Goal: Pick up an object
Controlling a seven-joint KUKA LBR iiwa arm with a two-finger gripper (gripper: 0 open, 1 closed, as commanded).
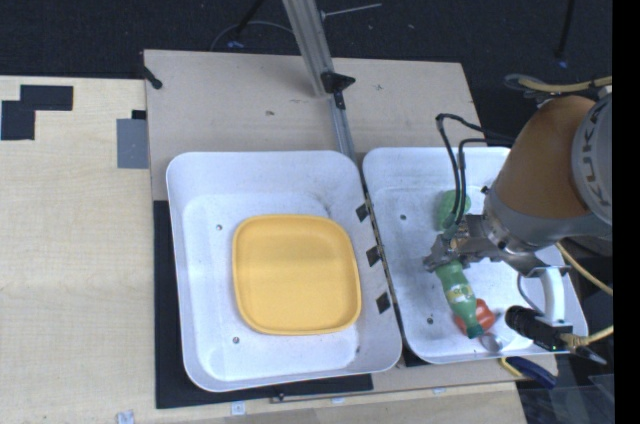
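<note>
Nearest me, a green plastic bottle with red cap [462,297] lies in the right white bin [400,212]; my gripper [447,257] touches it, grip state unclear.

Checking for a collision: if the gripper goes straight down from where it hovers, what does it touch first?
Most likely the green plastic bottle with the red cap lying in the right white bin, just beneath the gripper; depth is unclear.

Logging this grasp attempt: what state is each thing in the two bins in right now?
Yellow plate: lying flat in the left bin, untouched.
Green bottle: lying on its side in the right bin, red cap toward the near edge.
Gripper: low over the bottle's upper end; grip cannot be judged.
</note>
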